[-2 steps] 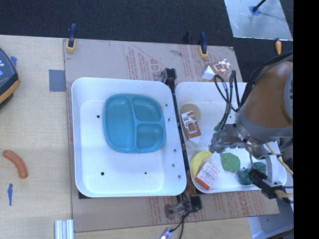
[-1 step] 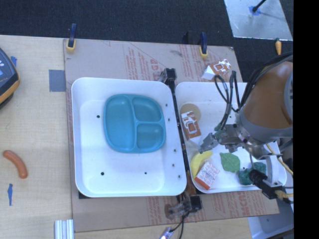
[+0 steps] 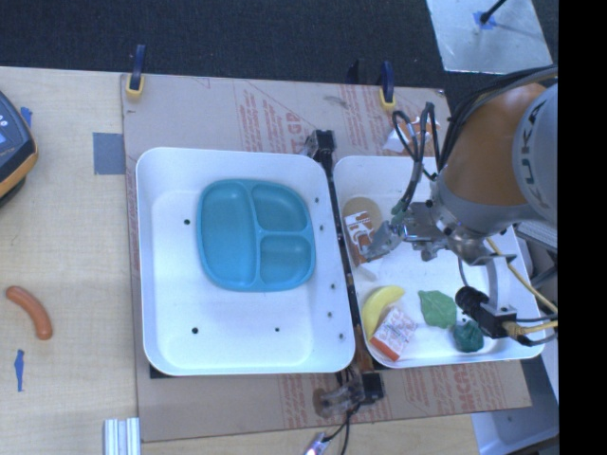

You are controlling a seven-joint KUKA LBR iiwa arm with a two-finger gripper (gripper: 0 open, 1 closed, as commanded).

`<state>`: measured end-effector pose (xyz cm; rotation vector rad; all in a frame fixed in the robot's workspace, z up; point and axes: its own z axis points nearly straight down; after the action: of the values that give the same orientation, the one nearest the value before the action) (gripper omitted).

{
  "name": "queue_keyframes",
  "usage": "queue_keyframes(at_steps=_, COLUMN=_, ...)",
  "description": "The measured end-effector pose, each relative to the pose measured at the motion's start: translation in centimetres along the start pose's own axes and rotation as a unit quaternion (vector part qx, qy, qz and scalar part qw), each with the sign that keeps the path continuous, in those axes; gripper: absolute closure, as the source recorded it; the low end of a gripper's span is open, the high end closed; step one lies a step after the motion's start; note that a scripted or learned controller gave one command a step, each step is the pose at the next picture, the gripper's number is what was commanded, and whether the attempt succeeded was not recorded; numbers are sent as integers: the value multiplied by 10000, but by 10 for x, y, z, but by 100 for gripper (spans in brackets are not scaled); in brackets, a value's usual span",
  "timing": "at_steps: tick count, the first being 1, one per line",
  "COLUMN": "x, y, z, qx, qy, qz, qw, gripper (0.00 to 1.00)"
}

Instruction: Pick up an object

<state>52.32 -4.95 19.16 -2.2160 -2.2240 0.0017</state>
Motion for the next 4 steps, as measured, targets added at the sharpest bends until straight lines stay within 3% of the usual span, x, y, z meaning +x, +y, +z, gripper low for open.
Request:
queue_keyframes(at_steps=1, x=-49, y=-8, z=101, qx=11, qy=-8, qz=-4, qw=10000, gripper=0)
queue_keyframes(at_steps=2, x=-56, y=53, z=99, qx=-4, qy=-2, qz=3, qw=10000, gripper=0)
queue_keyframes(at_steps=3, x=-50, y=118, z=102, qx=205, qy=28, qz=-16, qw=9998, gripper=0)
queue_keyframes(at_steps=4, x=-60, y=125, z=102, qx=215, qy=2, qz=-17, qw=9998, gripper=0)
